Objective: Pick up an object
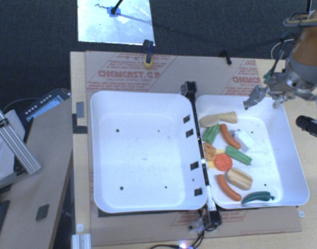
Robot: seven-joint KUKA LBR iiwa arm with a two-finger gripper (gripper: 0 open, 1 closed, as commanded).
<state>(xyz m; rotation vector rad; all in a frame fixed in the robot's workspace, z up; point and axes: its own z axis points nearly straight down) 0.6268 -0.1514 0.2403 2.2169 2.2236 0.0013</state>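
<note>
The right bin (288,139) holds several toy foods. Among them are a tan piece (210,120), a green pod (210,134), an orange sausage (230,136), a white block (245,139), a red tomato (223,162), a bread roll (239,178) and a dark green pepper (257,196). My gripper (263,100) hangs above the bin's far right rim, up and right of the food. It is open, its two fingers (250,101) spread wide with nothing between them.
The left bin (104,139) lies beside the right one, with a black clip strip (195,139) along their shared edge. A yellow and blue clamp (148,53) stands at the bench's back. Grey equipment (13,144) sits off the left side.
</note>
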